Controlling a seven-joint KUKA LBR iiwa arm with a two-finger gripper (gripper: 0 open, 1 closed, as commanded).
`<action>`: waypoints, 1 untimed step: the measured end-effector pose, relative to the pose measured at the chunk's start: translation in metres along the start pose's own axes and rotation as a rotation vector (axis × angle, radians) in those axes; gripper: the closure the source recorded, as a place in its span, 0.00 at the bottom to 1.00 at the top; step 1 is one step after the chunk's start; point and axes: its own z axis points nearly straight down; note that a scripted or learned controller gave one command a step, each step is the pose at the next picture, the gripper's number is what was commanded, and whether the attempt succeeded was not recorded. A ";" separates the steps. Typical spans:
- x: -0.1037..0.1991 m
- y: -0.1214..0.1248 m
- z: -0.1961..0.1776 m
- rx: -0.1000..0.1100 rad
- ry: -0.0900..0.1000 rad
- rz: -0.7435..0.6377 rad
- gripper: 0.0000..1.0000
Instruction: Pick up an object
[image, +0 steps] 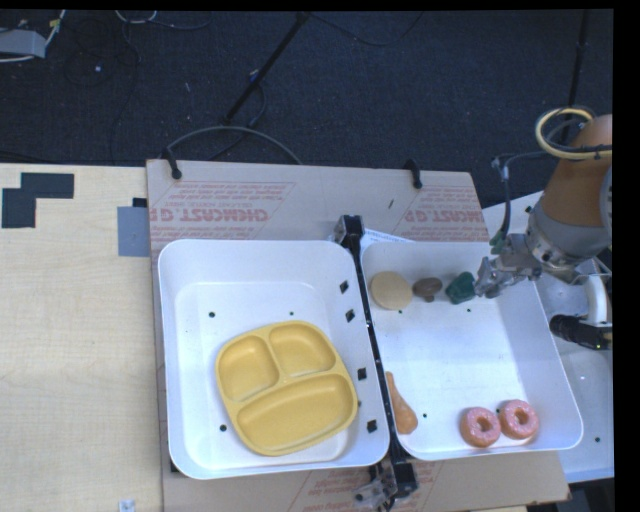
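Observation:
My gripper (489, 277) hangs low over the far right part of the right bin (530, 345), on the grey arm with its orange band (577, 190). A small dark green object (460, 288) lies just left of the gripper tip, touching it or very close. Left of that sit a small brown lump (428, 288) and a round beige piece (391, 290). Two pink donuts (498, 423) rest side by side near the bin's front right. An orange carrot-like piece (400, 405) lies along the bin's front left wall.
The left bin (190, 300) holds a yellow divided plate (287, 385). A black divider with clips (362, 320) runs between the bins. Cardboard (300, 200) lies under both bins, and a cable loop (565, 130) sits above the arm.

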 end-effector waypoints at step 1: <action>-0.001 0.002 -0.064 -0.003 -0.001 -0.003 1.00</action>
